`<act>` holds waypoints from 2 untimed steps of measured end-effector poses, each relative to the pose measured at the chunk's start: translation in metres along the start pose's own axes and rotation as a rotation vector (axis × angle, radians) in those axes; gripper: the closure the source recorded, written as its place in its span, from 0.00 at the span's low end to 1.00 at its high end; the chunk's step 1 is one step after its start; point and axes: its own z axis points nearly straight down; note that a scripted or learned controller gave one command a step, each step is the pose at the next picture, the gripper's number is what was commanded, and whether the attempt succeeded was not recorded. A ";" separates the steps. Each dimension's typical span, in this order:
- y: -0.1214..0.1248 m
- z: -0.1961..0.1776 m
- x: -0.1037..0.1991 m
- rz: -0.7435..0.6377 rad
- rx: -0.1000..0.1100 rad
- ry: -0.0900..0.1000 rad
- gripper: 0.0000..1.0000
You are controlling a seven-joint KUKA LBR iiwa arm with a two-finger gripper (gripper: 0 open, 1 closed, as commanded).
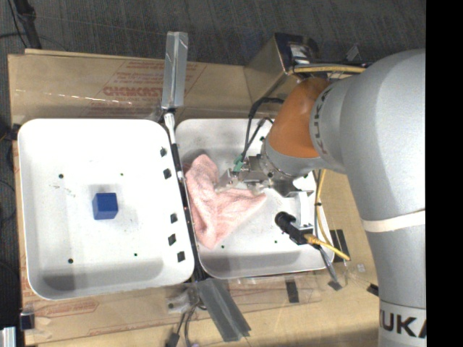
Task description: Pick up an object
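Bench with two white bins; right bin (217,270) holds pink cloth (217,204): soft, light, limp. Gripper (244,173) at cloth's upper right edge, finger state impossible to tell. Best pinch: raised fold.

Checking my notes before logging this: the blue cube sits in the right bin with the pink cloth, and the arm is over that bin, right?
Not quite. The camera view shows the blue cube alone in the left bin. The pink cloth lies in the right bin, under the arm.

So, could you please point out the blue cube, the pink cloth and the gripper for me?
blue cube (105,205), camera view, its top face.
pink cloth (217,208), camera view, middle of its folds.
gripper (242,173), camera view, its tip above the cloth.
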 end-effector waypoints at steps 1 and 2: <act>-0.006 0.001 -0.023 -0.145 0.003 0.003 0.00; -0.011 0.001 0.018 -0.295 0.002 0.001 0.00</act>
